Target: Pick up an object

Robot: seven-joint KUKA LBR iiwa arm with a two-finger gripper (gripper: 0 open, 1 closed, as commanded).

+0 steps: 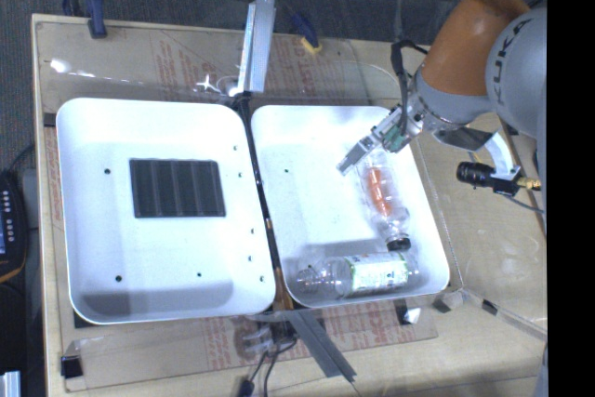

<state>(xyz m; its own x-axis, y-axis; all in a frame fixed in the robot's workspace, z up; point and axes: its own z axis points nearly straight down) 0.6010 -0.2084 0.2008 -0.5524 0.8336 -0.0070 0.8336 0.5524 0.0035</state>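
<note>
End effector (361, 151): slim grey tool at the tip of the grey arm (483, 51), poised over the upper middle of the right bin (297, 200), pointing down and to the view's left. Whether it is spread or pressed together cannot be told at this size; nothing is seen held in it.

Nearest object: clear bottle with orange contents (381, 192), just beside and below the tip in the view, toward the bin's right wall. Long axis runs from near the tip down to a dark cap (398, 244) at its lower end, slightly slanted. In my judgement this is the likeliest target, calling for a short move down and right and a grasp across the narrow width.

Second object: clear bottle with green label (358, 275), lying on its side along the bin's bottom wall, long axis roughly left to right, farther off.

Left bin (93, 200): holds a dark ribbed rectangular pad (177, 188), well apart.

Desk (139, 51): carries both bins.
</note>
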